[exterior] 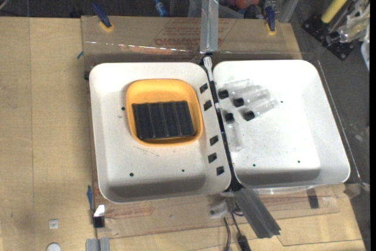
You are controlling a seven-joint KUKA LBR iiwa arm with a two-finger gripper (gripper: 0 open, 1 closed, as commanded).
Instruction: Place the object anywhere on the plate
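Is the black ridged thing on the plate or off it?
On it. The black ridged thing lies flat inside the orange plate, in the left bin, with orange rim showing all around.

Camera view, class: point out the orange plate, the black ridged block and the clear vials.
orange plate [134,91], camera view, bare upper-left rim.
black ridged block [163,120], camera view, its centre.
clear vials [254,93], camera view, one vial's body.
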